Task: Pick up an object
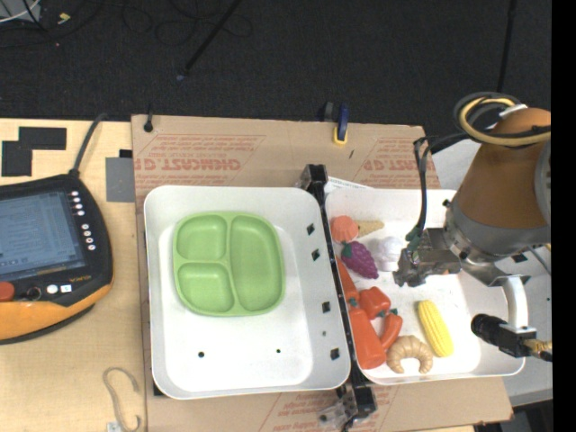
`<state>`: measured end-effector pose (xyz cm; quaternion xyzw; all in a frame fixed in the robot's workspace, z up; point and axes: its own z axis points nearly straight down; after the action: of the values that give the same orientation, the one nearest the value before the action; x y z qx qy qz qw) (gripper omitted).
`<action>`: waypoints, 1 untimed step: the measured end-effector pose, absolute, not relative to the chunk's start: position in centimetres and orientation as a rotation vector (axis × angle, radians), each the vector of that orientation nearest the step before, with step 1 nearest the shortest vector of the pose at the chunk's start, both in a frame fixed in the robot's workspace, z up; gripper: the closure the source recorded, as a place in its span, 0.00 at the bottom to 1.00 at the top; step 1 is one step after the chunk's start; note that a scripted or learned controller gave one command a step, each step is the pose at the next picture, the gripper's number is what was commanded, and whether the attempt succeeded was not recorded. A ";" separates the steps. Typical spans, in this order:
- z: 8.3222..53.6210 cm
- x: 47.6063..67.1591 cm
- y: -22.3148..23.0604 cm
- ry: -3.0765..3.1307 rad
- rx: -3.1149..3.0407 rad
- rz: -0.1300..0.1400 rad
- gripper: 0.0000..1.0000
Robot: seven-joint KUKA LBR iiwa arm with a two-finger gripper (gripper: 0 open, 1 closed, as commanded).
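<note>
The right bin (468, 360) holds toy food: a yellow corn cob (436, 326), a tan croissant (410, 353), a red pepper (376, 301), an orange carrot (364, 333), purple grapes (360, 259) and an orange piece (344, 229) with a cream cone (371, 229) beside it. My gripper (412, 268) hangs low over the middle of this bin, just above and left of the corn, right of the grapes. The dark finger assembly hides what lies under it. A green divided plate (228, 264) lies in the left bin (180, 367).
A teach pendant (45, 250) with an orange grip rests on the bench at far left. A black divider (328, 286) runs between the two bins. A blue and yellow clamp (340, 124) stands at the cardboard's far edge. Cables loop above the arm's wrist.
</note>
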<state>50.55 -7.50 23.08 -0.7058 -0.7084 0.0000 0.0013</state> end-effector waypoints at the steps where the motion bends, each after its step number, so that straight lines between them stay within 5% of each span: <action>1: 21.7 51.6 -1.9 -2.221 -2.215 0.004 1.00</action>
<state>51.57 -1.93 21.74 -0.7061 -0.7081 0.0013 0.0025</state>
